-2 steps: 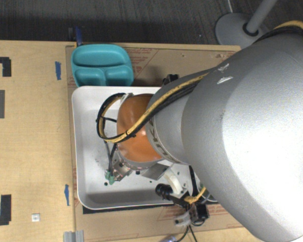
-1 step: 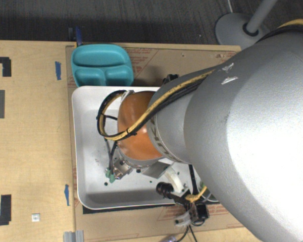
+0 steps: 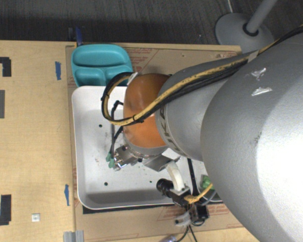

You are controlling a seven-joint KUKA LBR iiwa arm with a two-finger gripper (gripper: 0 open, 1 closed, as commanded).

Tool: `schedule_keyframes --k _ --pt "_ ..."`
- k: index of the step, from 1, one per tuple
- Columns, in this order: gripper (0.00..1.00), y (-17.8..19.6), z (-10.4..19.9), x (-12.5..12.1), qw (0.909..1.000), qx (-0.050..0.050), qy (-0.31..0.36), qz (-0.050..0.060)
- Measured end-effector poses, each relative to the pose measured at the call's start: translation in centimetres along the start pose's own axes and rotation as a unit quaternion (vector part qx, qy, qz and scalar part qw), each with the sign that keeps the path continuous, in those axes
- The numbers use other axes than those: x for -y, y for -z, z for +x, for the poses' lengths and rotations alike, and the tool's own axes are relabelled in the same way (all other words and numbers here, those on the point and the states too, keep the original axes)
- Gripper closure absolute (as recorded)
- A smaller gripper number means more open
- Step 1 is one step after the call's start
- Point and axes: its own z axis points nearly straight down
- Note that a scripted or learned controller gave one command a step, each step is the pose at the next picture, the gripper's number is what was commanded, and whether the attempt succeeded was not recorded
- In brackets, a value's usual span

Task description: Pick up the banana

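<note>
Over the white bin [image 3: 86, 135] near the middle of the bench [image 3: 30, 135], low above the bin floor: the gripper [image 3: 120, 159], hanging from the grey arm [image 3: 242, 135] below its orange band [image 3: 141, 115]. Cannot tell whether open or closed (seen from above, with the wrist blocking most of it). Nothing yellow to be made out at the gripper, so no ground for calling anything held.

Judged from this: task not yet done, and probably at the reaching or grasping stage. Cannot tell where the banana lies; possibly beneath the arm, which covers the bin's right half and everything beyond toward the bench's right edge. Left to do: a firm grip on the fruit, then a lift clear of the bin.

As for containers: on the bare left part of the bin floor, only a few small dark specks and smudges. At the bin's far edge, touching or overlapping its rim, a teal tray [image 3: 98, 64] with what look like moulded compartments (contents too hard to read from this slant). Black and yellow cables [image 3: 108, 102] looping out from the wrist over the bin's far-left part, hanging above the floor and not lying in it, as far as can be judged.
</note>
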Motion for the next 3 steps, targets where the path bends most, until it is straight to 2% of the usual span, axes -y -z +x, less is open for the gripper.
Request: schedule_keyframes --k 1,2,3 --pt "1.00 1.0 0.0 -0.1 1.0000 0.000 0.001 -0.001" --pt "1.00 -7.0 -0.4 0.1 0.9980 -0.001 0.064 -0.001" --pt "1.00 -6.0 -0.4 0.1 0.9980 -0.001 0.063 -0.002"
